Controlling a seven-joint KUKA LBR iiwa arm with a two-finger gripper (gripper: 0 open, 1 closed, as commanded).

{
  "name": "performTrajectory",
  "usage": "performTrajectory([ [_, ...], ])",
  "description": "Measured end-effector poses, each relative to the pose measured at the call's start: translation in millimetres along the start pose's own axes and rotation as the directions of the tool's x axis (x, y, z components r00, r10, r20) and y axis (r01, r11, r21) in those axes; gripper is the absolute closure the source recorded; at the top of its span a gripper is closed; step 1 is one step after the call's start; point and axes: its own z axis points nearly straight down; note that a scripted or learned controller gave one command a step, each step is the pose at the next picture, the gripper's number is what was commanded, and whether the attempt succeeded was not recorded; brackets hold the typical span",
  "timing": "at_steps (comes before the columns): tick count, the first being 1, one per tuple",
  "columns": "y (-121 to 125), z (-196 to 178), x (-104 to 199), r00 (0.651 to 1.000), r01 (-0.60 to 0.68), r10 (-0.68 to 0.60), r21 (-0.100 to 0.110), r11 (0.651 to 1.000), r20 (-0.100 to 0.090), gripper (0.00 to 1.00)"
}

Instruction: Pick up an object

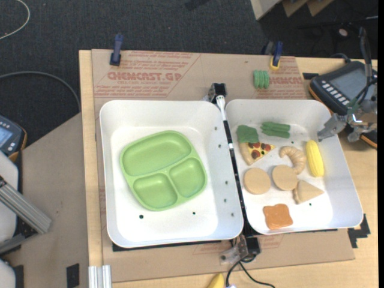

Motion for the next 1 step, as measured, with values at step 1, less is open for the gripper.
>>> performTrajectory([
  [1,-35.9,139.0,-7.5,1.000,-0.002,0.002,0.007,1.000,-0.004,0.00],
])
